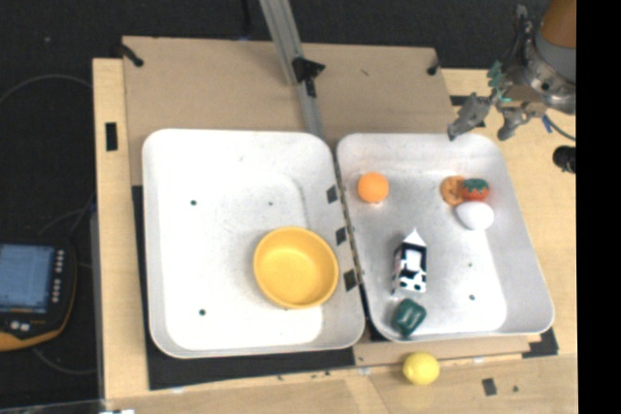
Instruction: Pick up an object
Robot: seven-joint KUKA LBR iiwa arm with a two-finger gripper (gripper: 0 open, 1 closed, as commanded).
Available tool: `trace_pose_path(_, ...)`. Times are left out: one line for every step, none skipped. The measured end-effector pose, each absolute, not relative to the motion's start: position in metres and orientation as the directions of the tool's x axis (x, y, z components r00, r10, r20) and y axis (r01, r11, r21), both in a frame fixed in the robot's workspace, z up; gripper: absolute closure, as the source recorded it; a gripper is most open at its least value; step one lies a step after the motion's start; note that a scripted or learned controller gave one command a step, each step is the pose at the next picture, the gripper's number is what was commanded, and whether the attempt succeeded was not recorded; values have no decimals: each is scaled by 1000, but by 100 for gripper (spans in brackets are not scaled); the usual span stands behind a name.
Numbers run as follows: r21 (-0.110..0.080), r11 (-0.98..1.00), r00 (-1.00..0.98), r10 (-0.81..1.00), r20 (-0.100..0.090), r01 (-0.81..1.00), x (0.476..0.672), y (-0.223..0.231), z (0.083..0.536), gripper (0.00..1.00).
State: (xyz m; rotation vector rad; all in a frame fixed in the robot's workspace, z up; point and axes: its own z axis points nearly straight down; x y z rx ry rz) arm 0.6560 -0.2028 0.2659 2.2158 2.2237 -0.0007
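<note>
My gripper (488,119) hangs above the far right corner of the right bin (514,286), open, with nothing between its fingers. In that bin lie an orange ball (373,188), an orange-and-red toy (464,189) touching a white egg-shaped object (474,215), a black-and-white milk carton (410,267) and a dark green pepper-like piece (408,316) near the front edge. The nearest things to the gripper are the red toy and the white egg, below it in the picture.
The left bin (194,170) holds a yellow bowl (295,267) near its right front. A yellow lemon-like ball (420,368) lies on the bench in front of the right bin. A metal pole (277,10) slants up from between the bins.
</note>
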Motion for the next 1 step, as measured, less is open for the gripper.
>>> trace_pose_path(1, 4, -4, 1000, -3, 1000, 656, -203, 266, 0)
